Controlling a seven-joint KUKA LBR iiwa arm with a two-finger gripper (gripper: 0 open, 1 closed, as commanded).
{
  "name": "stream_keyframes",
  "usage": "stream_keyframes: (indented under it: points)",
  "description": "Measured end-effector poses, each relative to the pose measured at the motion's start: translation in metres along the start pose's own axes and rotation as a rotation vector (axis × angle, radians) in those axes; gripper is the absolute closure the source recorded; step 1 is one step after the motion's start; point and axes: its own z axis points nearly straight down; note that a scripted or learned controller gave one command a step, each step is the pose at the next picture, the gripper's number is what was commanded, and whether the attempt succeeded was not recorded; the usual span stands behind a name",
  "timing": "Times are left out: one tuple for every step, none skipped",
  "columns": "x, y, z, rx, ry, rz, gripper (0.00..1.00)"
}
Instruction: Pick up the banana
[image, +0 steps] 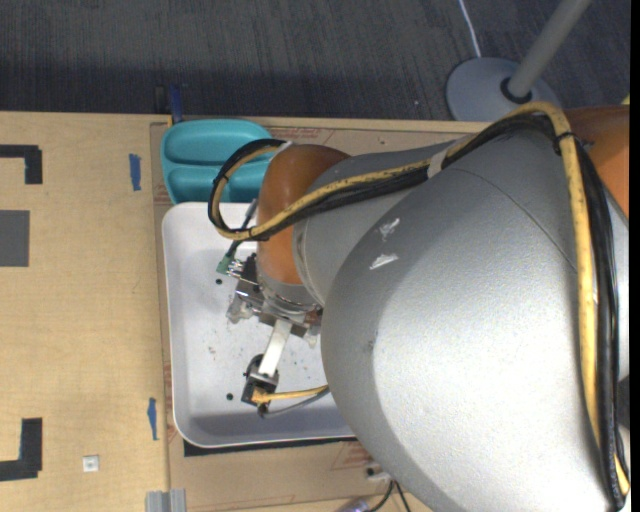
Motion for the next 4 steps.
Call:
stream_keyframes:
  points:
    - [-0.012, -0.046, 0.008, 0.004, -0.002, 0.080, 0.00]
    - [-0.014, -0.052, -0.060, -0.002, 0.001, -0.540, 0.00]
    - [-0.021, -0.048, 0.042, -0.002, 0.002, -0.677, 0.00]
    - [-0.019, -0.049, 0.032, -0.003, 0.006, -0.677, 1.00]
